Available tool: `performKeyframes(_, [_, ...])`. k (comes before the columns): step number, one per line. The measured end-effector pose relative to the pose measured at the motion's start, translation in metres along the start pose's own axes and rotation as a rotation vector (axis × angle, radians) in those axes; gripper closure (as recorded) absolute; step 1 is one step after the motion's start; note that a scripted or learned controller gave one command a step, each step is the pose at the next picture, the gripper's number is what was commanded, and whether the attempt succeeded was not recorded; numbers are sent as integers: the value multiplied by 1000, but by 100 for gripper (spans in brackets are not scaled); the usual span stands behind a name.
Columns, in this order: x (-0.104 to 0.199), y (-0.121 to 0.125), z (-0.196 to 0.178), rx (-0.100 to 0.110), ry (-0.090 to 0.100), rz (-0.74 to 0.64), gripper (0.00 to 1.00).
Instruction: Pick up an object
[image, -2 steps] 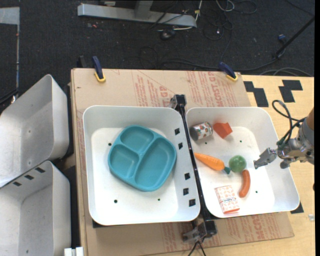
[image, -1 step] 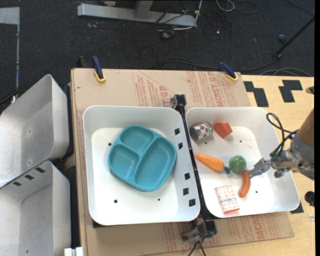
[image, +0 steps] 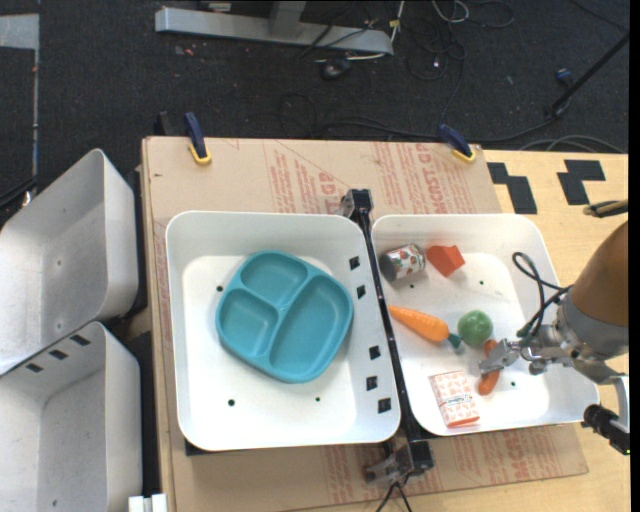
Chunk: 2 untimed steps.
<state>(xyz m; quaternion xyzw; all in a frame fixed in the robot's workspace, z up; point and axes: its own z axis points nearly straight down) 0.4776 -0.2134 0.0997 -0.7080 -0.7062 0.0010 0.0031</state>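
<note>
The right bin holds a carrot, a green ball, an orange block, a silver and red can lying on its side, a white packet with red print and a small red piece. My gripper is low in this bin's right half, just right of the green ball and right above the small red piece. The grey arm with its orange band comes in from the right. I cannot make out whether anything is held.
The left bin holds a blue divided plate. A black divider with clips runs between the bins. Cables loop from the wrist over the right bin. White tubs stand off the bench at the left.
</note>
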Motion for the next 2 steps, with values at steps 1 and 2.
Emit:
performKeyframes(1, [1,0,8,-4,-2,0,0])
performKeyframes(2, [0,0,-2,-6,-3,1,100])
